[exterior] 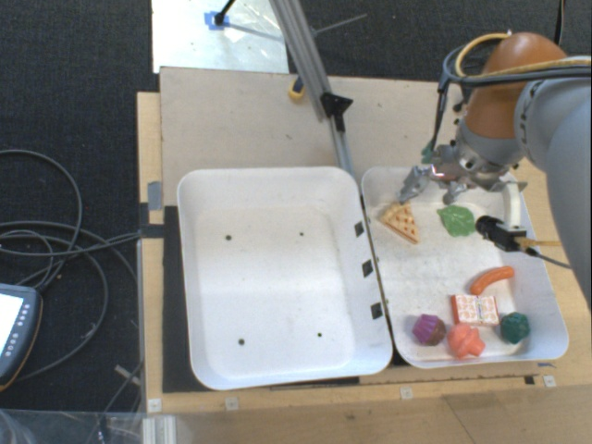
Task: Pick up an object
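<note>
Nearest the lens, along the front edge of the right bin [403, 345]: a purple knobbly piece [427, 329], an orange-red lumpy piece [466, 340] just beside it, and a dark green faceted piece [514, 326] at the front right corner. Just behind the orange-red piece, a pink and white block [474, 310], touching or nearly touching it. Behind that, an orange sausage shape [491, 279], lying at a slant. Further back, a light green leafy piece [456, 219] and, to its left, a tan waffle-like wedge [400, 222] close to the bin's left wall; the two are apart. Left bin [208, 192]: white floor with a few small dark dots. The two bins sit side by side, rims meeting, with small black clips along the seam. Arm enters from the right, grey with orange band [504, 77] above the wrist. Gripper [433, 183] hangs over the back of the right bin, above and between the wedge and the leafy piece. Fingers spread, one tip [410, 189] pointing toward the wedge, the other toward the leafy piece; nothing sits between them. Whether the tips touch the bin floor cannot be told. A grey pole [305, 49] slants across the board behind the bins. Cables [55, 248] lie on the dark floor at left.
</note>
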Controlling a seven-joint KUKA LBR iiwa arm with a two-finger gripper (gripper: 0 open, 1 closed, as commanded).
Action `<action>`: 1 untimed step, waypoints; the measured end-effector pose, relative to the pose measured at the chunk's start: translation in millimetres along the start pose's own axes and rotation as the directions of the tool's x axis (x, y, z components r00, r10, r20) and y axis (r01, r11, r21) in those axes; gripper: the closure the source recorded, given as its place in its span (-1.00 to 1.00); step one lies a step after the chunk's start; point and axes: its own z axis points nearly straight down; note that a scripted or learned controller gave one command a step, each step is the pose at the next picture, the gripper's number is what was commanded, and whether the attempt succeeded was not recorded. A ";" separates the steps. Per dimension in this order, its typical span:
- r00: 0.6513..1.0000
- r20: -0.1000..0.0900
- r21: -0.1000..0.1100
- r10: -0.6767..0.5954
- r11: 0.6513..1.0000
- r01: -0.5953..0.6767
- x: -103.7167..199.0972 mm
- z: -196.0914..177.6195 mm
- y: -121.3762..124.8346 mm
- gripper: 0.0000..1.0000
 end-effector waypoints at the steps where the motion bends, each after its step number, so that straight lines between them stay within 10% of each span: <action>1: 1.000 0.000 -0.003 -0.001 1.000 0.001 0.6 46.1 0.2 -1.00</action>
